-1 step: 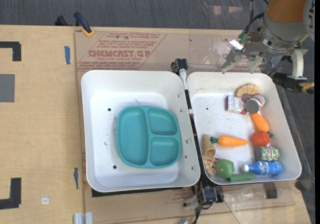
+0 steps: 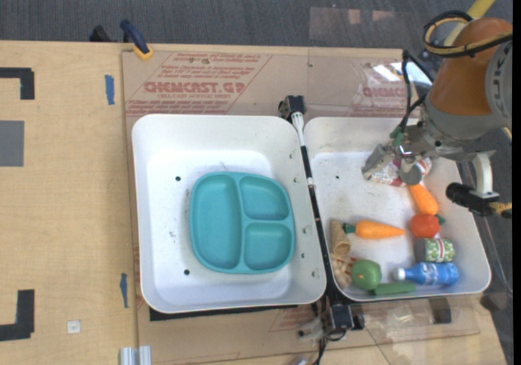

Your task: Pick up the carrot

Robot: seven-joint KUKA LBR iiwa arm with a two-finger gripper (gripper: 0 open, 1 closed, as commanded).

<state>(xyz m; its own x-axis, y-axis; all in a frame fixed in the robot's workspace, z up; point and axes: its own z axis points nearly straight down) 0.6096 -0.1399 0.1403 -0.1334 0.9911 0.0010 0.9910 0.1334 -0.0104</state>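
Note:
An orange carrot (image 2: 379, 230) with a green stem end lies on its side in the middle of the right bin (image 2: 350, 156). A second orange carrot-like piece (image 2: 422, 197) lies slanted just below and to the right of my gripper (image 2: 398, 164). The gripper hangs over the upper part of the right bin, up and right of the lying carrot and apart from it. The grey arm with its orange band (image 2: 472, 62) comes in from the upper right.
Around the carrots in the right bin lie a red tomato (image 2: 424, 225), a green can (image 2: 440, 250), a blue bottle (image 2: 427, 274), a green fruit (image 2: 366, 274) and a tan piece (image 2: 339, 251). A teal divided plate (image 2: 242, 221) sits in the left bin (image 2: 163, 151).

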